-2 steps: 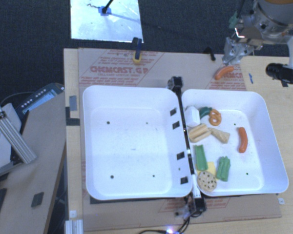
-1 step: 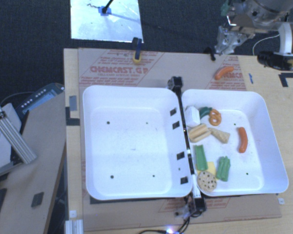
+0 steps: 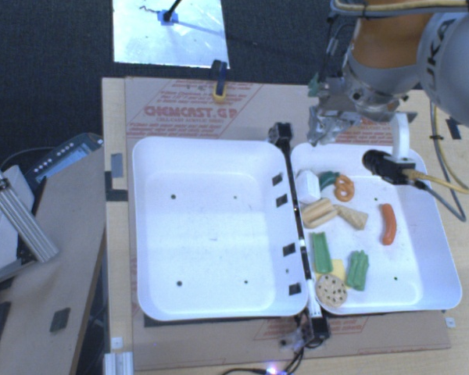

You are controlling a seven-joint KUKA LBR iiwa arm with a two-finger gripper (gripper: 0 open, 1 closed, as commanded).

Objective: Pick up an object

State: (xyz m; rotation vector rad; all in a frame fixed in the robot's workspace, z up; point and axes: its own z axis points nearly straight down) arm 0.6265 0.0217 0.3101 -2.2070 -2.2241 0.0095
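Nothing is lifted yet. The gripper (image 3: pixel 322 133) hangs over the back edge of the right bin (image 3: pixel 430 241), and I cannot tell how its jaws stand. The toy foods, among them a pretzel (image 3: pixel 344 187) and a sausage (image 3: pixel 388 223), lie in that bin, so the whole pick is left.

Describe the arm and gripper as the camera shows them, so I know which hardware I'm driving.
The arm is grey with rounded casings and a broad orange band above the wrist. Yellowish and dark cables loop over the band. Below sits a metallic grey gripper on a blocky mount.
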